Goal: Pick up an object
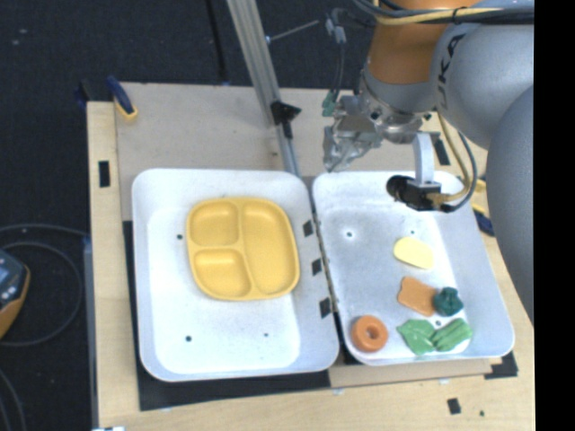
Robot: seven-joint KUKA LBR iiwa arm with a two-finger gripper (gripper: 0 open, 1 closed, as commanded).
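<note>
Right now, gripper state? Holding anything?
Gripper: above the far rim of the right bin, nothing seen in it; open or closed cannot be told.

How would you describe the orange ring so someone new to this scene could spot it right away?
Look at the right-hand white bin, at its near edge. The orange ring lies in the near left corner, just left of the green pieces. It alone is round with a hole through its middle.

A robotics lab is indicated. A grey and orange industrial arm (449, 52) is mounted over a plywood counter (180, 124) on which two white bins (162, 348) are set, and loose cables (36, 241) are seen over dark flooring beside an aluminium post (256, 61).
</note>
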